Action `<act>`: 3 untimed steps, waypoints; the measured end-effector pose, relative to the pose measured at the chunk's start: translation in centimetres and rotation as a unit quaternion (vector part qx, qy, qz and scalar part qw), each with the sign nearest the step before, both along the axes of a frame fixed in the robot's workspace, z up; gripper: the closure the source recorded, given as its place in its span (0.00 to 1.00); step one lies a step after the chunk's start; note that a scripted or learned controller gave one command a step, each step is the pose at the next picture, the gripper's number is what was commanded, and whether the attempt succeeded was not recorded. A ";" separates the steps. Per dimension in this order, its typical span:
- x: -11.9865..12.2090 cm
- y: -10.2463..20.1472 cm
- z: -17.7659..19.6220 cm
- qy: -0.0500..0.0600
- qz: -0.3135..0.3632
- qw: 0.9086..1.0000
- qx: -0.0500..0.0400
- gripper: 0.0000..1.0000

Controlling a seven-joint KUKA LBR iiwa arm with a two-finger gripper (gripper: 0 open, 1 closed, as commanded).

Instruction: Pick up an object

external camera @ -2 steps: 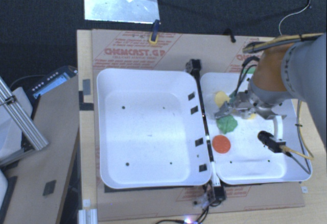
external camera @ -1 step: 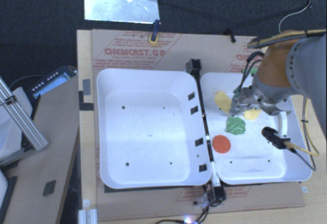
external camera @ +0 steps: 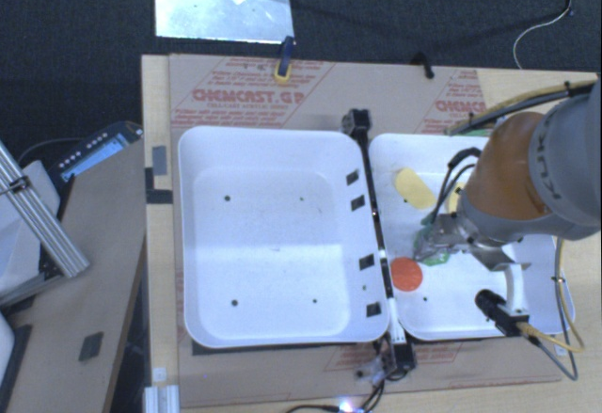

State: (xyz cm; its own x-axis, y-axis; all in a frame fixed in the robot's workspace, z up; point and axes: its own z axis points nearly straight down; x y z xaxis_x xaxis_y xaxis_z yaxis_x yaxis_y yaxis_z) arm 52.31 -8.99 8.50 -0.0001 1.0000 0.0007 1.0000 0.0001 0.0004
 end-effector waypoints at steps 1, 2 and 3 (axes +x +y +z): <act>-3.5 0.7 0.1 -0.003 0.000 1.000 -0.001 1.00; 0.3 0.5 11.9 -0.006 0.003 1.000 -0.002 1.00; 4.4 0.7 24.6 -0.008 0.004 1.000 -0.002 1.00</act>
